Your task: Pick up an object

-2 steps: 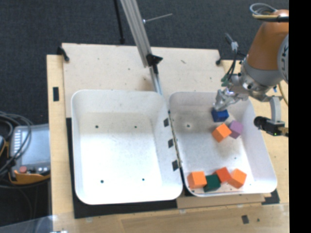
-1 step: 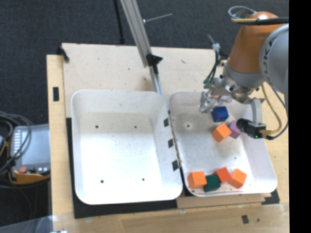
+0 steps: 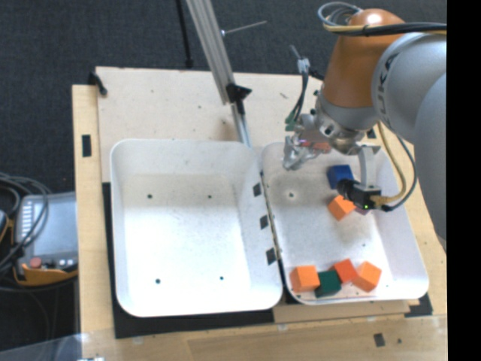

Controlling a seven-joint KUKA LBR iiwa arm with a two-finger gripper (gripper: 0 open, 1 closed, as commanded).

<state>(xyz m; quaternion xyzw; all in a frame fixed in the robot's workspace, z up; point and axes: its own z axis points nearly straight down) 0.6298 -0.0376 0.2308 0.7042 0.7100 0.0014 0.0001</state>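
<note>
- Two shallow white plastic bins sit side by side on the bench; the left bin (image 3: pixel 188 224) carries nothing to pick, so the choice lies in the right bin (image 3: pixel 391 239).
- Just inside the right bin's far left corner hangs the grey two-finger gripper (image 3: pixel 294 156), low over bare floor with nothing between its fingers; how wide they stand I cannot tell from here.
- Along the near edge lies a row: an orange foam block (image 3: pixel 304 277), a dark green block (image 3: pixel 328 282), a red-orange block (image 3: pixel 345 270) and another orange block (image 3: pixel 367 275), all touching or nearly so.
- Nearer the gripper, to its right and toward the bin's middle, sits a lone small orange cube (image 3: pixel 341 207), with a blue block (image 3: pixel 340 175) just beyond it.
- My guess: the lone cube is the easiest reach, a short move rightward and toward the near edge.
</note>
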